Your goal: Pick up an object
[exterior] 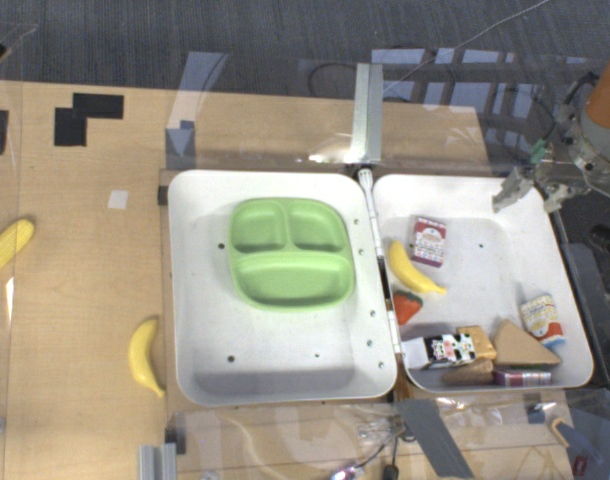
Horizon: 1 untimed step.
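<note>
Right bin [485,230]: banana [413,269] long axis diagonal; hand [526,183] open, empty

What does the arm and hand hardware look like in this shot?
The arm is grey with an orange band at the frame's right edge. Below it sits a grey metal hand with pale fingers and a small green spot. Thin dark cables run near the wrist.
</note>
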### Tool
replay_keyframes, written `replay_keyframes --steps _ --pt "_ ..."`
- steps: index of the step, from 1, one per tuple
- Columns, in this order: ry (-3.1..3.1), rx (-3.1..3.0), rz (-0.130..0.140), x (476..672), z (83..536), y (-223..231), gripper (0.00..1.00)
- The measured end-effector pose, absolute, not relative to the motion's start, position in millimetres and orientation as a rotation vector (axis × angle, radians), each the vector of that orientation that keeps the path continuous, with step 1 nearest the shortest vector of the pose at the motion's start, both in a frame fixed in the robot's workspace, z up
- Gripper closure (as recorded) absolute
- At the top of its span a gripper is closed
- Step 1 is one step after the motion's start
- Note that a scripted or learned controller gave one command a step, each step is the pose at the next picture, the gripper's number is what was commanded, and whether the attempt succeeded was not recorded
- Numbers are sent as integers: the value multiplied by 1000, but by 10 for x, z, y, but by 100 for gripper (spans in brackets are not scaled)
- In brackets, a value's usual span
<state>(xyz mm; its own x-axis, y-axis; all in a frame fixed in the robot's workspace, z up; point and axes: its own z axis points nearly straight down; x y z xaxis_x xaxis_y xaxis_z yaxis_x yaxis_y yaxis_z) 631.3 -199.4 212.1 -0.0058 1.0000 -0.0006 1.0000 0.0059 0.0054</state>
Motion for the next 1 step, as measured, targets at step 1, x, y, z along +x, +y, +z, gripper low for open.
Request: replay_keyframes --steps 1 --pt "2376 2050 5 6376 1205 -1356 0"
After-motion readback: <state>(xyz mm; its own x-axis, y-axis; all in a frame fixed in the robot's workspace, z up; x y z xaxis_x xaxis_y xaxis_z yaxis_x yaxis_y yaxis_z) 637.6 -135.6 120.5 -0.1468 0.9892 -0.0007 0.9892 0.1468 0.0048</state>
